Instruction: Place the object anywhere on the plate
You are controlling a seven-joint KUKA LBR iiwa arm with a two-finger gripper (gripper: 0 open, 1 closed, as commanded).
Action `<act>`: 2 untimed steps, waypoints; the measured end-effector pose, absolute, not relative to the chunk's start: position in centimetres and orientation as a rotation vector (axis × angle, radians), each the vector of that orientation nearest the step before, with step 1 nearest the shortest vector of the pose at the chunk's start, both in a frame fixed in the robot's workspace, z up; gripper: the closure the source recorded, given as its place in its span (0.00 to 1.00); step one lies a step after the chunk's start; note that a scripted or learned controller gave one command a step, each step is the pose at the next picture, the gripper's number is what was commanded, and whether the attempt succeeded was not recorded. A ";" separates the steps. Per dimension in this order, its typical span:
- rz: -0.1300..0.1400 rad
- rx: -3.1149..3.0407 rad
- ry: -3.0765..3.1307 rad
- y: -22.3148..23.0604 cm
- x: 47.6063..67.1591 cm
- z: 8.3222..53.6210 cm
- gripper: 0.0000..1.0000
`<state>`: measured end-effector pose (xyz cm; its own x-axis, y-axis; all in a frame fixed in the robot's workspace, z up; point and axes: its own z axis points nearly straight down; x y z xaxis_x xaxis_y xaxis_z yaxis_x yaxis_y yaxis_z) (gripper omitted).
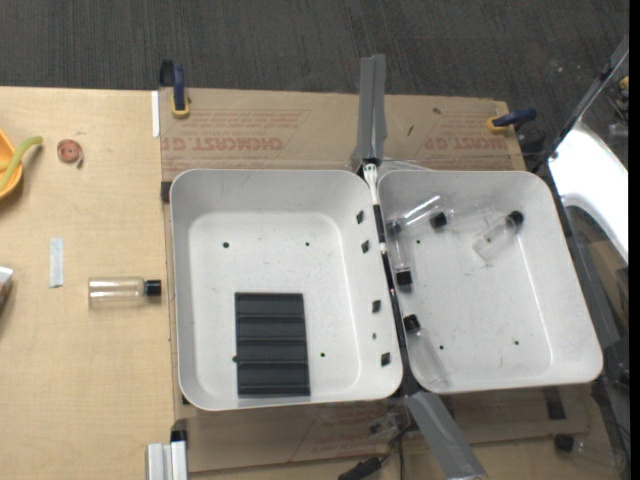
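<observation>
Waiting on: the pick; judging by how things lie, nothing has reached the plate yet.
Plate: dark ribbed rectangular plate (271, 345), flat on the floor of the left bin (200, 228), in the lower middle of the frame.
Task's thing: likeliest a clear vial with a black cap (418, 215), lying on its side in the upper left part of the right bin (560, 298).
Others nearby: a second clear vial (497, 236) just to its right, and a third (400, 263) against the bin's left wall.
Long axis: the first vial runs from lower left to upper right, cap at the right-hand end.
Key relation: the vials lie on the arm's side, the plate lies beyond them, left and lower in the frame, across the wall where the two bins meet.
Gripper: whether it is released or clenched cannot be told.
Next move calls for: closing across the vial's short width, then a lift clear of the bin walls.
Risk: a smooth round vial may roll or slip.
Off-task: a spare vial (120, 288) lies on the bench at left.
</observation>
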<state>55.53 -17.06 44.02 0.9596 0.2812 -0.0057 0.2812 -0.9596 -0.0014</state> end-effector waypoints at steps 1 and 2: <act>0.010 -3.120 -0.358 -22.2 52.2 44.0 0.00; 0.009 -3.123 -0.341 -19.1 57.6 44.0 0.00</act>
